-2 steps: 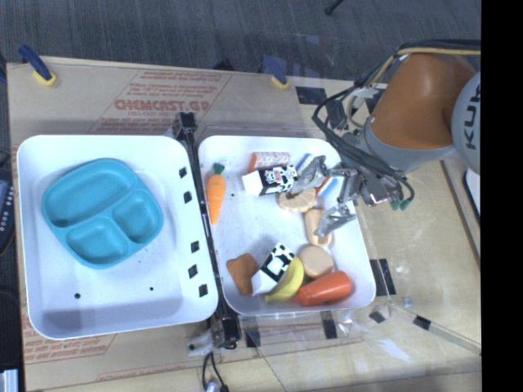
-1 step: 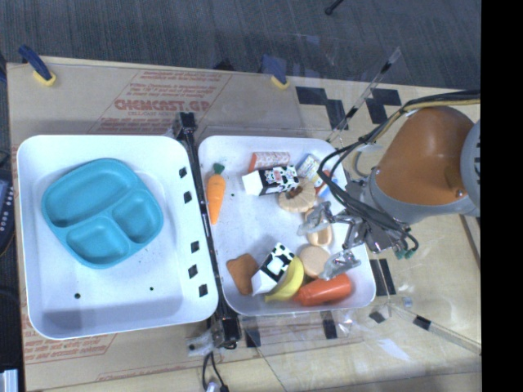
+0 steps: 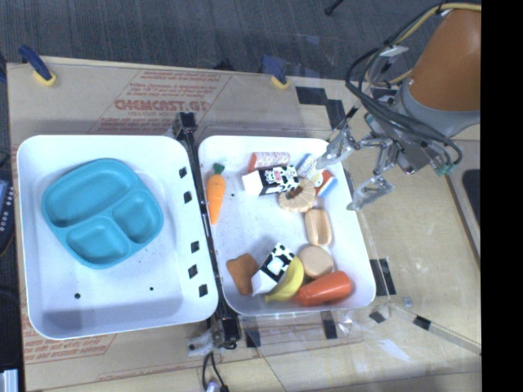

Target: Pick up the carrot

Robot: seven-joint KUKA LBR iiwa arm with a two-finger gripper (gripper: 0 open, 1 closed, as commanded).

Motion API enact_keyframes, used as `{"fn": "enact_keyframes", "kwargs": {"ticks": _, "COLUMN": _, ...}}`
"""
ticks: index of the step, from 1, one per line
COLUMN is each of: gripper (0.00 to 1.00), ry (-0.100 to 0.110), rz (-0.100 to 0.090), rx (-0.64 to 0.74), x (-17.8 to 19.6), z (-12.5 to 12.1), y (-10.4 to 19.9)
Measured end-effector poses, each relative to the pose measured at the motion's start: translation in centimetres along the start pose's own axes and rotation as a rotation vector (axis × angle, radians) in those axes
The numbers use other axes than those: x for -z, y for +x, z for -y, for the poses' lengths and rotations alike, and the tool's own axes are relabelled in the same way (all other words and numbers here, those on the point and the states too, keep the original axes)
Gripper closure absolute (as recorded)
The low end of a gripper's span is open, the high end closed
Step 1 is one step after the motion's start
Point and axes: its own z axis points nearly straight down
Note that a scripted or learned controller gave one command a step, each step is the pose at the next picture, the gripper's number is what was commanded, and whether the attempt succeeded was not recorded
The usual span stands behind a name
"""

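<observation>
The carrot lies against the right bin's left wall; the gripper hovers over its right rim, jaws open, gripping nothing.

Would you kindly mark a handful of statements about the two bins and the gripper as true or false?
1. The carrot lies in the right bin, close to its left wall. True.
2. The blue divided plate sits in the same bin as the carrot. False: it sits in the left bin.
3. The gripper holds the carrot between its fingers. False: it hangs at the right bin's far right edge, well apart from the carrot, with nothing between its fingers.
4. The banana lies near the front of the right bin, beside a red toy vegetable. True.
5. The carrot's green top points toward the far side of the bench. True.
</observation>
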Motion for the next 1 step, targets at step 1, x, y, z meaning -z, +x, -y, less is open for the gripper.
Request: {"fn": "enact_keyframes", "kwargs": {"ticks": 1, "gripper": 0.0, "ry": -0.01, "rz": -0.011, "rx": 0.007, "x": -4.97, "z": -0.07, "y": 4.75}}
